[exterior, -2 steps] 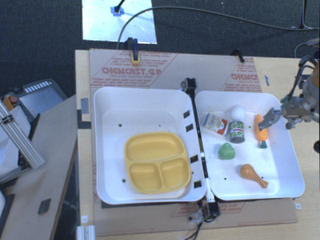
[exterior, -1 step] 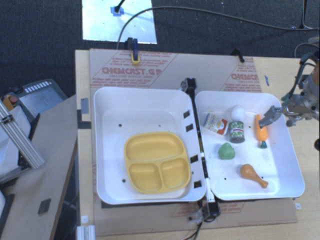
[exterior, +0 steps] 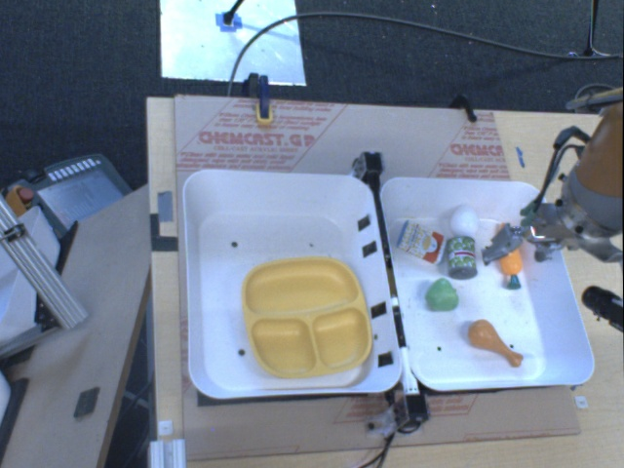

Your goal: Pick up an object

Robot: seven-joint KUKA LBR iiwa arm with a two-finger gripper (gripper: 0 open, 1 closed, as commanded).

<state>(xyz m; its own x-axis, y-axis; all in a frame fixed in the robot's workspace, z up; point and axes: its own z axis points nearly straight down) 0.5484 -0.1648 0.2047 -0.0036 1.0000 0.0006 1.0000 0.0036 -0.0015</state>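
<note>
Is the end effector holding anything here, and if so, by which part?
Cannot be told: the end effector sits right at the toy carrot, but its grip isn't visible.

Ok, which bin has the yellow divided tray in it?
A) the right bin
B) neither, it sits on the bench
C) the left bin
C: the yellow tray lies flat inside the left bin, while the right bin holds the small items, such as the green lump and the can.
</note>
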